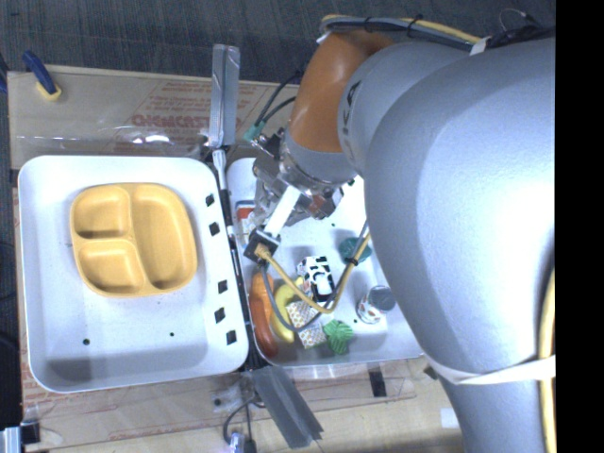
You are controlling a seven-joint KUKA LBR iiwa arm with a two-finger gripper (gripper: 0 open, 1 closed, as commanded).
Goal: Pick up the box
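A small white box with black print (319, 276) lies in the middle of the right bin (396, 347), among other small items. My gripper (298, 202) hangs over the far left part of that bin, under the orange band of the wrist, up and left of the box and apart from it. The arm covers most of the right bin, so much of what lies there is hidden. I see nothing held at the gripper.
Near the box lie a yellow banana (282, 302), an orange-red item (261, 321), a green piece (337, 336), a teal piece (354, 246) and a silver round item (378, 300). A white and red item (243, 189) lies at the bin's far left. The left bin (57, 347) holds a yellow divided plate (132, 238).
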